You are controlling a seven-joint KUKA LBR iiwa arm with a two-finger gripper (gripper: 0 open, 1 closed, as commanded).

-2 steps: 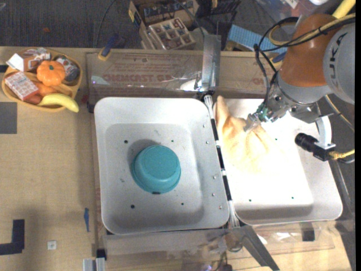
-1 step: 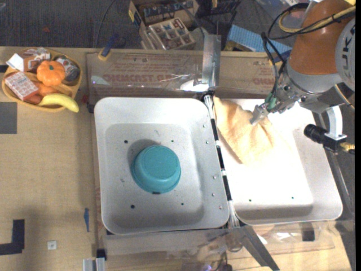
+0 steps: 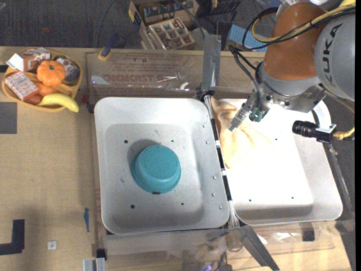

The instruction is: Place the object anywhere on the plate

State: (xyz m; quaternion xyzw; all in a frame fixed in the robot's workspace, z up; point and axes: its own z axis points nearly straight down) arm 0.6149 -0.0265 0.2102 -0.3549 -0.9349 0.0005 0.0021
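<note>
One gripper [image 3: 241, 119] hangs on the grey arm [image 3: 293, 49], up and to the right of the teal plate [image 3: 157, 168], over the far left corner of the right bin [image 3: 282, 208]. Whether it is open or closed cannot be told; glare and its slanted pose hide that. Its tip is at the upper edge of a pale yellow, soft-looking object [image 3: 232, 137], and I cannot tell whether they touch. That object lies to the right of the plate, across the divide between the bins, against the right bin's left wall. The plate sits near the middle of the left bin [image 3: 113, 123], well apart from the object. Far up and to the left of the plate, outside the bins, a basket [image 3: 17, 95] holds a small orange pumpkin [image 3: 51, 73] and a banana [image 3: 59, 101].
</note>
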